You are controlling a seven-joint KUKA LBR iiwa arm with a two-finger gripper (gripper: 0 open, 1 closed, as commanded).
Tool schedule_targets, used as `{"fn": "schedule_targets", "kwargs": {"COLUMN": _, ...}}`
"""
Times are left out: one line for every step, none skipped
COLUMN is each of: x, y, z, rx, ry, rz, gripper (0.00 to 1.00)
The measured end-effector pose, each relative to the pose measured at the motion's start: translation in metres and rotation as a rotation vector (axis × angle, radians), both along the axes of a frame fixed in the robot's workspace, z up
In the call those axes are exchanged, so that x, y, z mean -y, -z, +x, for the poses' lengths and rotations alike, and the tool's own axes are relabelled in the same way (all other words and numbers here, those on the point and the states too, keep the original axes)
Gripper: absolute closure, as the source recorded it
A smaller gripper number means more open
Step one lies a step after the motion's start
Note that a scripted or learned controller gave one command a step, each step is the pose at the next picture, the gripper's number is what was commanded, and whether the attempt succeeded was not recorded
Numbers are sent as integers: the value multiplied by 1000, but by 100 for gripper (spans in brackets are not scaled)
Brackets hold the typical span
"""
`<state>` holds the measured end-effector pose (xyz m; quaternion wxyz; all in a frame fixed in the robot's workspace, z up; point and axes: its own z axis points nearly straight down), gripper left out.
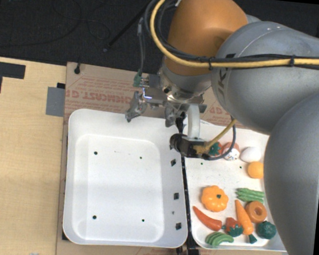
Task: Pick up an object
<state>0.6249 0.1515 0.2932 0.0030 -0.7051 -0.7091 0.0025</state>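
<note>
My gripper (150,116) hangs over the far edge of the left bin (83,144), under the orange band of the wrist. Its two dark fingers stand apart, open, with nothing between them. The toy foods lie in the right bin (231,178): an orange pumpkin (214,198), a carrot (244,216), a red chili (207,219), green beans (249,194), a white egg (252,154) and an orange fruit (256,170). All of them lie to the right of the gripper, apart from it.
A broccoli (266,229), a brown ring (257,211) and a green piece (219,238) crowd the right bin's near corner. The big grey arm covers that bin's far right side. Black cable loops near the ridge between the bins (179,183).
</note>
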Motion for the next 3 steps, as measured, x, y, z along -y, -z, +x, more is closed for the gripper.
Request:
{"fn": "schedule_targets", "kwargs": {"x": -54, "y": 32, "z": -11, "rx": -1, "ry": 0, "rz": -1, "gripper": 0}}
{"fn": "schedule_targets", "kwargs": {"x": -92, "y": 146, "z": 17, "rx": -4, "ry": 3, "rz": -4, "gripper": 0}}
{"fn": "schedule_targets", "kwargs": {"x": -63, "y": 14, "z": 21, "rx": 18, "ry": 6, "rz": 1, "gripper": 0}}
